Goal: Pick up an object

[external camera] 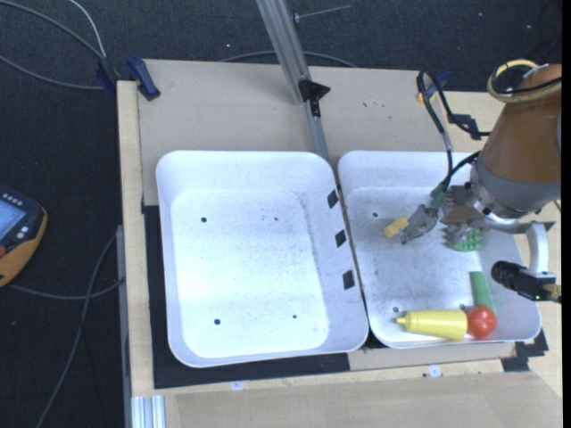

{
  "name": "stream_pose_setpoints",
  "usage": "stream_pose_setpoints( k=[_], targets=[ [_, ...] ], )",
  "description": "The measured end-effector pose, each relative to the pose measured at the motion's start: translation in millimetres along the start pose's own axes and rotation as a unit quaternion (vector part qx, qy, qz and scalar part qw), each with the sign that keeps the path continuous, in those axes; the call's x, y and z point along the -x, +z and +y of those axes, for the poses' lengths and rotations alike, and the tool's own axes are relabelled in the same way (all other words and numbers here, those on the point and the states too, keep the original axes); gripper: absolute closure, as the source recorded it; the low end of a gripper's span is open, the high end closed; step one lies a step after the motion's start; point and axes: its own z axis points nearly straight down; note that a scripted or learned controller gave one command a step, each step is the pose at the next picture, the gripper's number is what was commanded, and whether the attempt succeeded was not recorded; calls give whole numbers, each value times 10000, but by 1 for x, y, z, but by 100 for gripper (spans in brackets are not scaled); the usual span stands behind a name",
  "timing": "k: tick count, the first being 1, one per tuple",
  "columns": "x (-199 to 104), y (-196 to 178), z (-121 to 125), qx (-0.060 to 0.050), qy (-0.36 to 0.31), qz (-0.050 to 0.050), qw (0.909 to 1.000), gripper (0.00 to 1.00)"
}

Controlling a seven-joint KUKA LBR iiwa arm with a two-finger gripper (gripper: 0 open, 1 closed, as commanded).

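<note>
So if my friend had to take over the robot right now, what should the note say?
Gripper: down in the right bin, jaws at a small yellow piece. I can't tell if it is actually gripped.
Other things in the right bin: a green piece under the wrist, a yellow bottle at the near edge, a red ball beside it, a green stick just above the ball.
Left bin: next to it, on the left.
Done: gripper has reached an object.
Left: confirm the grip and lift.
</note>
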Motion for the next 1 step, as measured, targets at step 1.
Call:
stream_pose_setpoints(
  k=[1],
  targets=[
    [-4,62,-2,-9,-1,1,10000,0]
  ],
)
